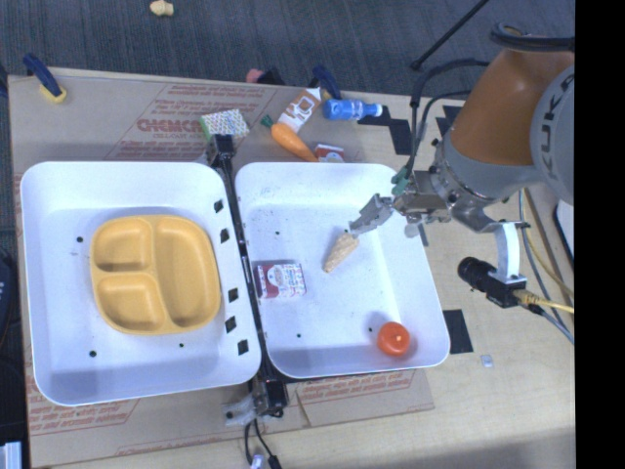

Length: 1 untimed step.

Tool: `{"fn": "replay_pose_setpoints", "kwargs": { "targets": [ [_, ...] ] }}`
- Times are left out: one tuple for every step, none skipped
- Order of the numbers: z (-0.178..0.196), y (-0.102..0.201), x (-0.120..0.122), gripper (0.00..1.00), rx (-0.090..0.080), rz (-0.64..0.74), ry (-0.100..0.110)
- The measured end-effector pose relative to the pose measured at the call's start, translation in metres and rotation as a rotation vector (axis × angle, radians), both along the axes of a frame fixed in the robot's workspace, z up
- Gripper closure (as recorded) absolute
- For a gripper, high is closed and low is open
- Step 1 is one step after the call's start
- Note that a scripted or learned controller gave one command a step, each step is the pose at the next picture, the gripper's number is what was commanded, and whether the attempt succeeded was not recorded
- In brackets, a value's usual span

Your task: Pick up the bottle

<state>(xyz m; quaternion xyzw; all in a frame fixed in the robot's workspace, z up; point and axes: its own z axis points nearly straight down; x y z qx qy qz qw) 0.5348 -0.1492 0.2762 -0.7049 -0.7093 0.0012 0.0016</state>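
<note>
Camera view, taken from above: the small blue plastic bottle [350, 110] is seen lying on its side on the brown cardboard [156, 115] just beyond the far rim of the right-hand shallow white bin [415, 272], near that rim's middle. So the target is outside the bin, not in it.

A white and orange squeeze-type container [301, 107] and an orange toy carrot [292, 142] are lined up beside the bottle along that same far rim, so a crowded approach can be expected.

The two-finger gripper [372, 215] is parked over the bin's interior, towards its right wall, just beside a pale cone-shaped toy [340, 251]. Whether the claw is spread or pressed together can't be told from this angle, tbh. Nothing is seen pinched in it.

Also inside the bin: a small red and white carton [280, 279] near the left wall and a round orange-red toy fruit [395, 339] at the near right corner.

Handling guess: the bottle is probably light, hollow and smooth, so it could easily be rolled or squirted out if nudged. It would best be taken across the middle of the body, with the jaws set square to its long axis.
</note>
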Motion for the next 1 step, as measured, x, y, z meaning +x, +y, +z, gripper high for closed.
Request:
{"fn": "replay_pose_setpoints", "kwargs": {
  "targets": [
    [-0.1601, -0.0057, 0.0841, 0.0, 0.001, 0.115, 0.004]
  ]
}}
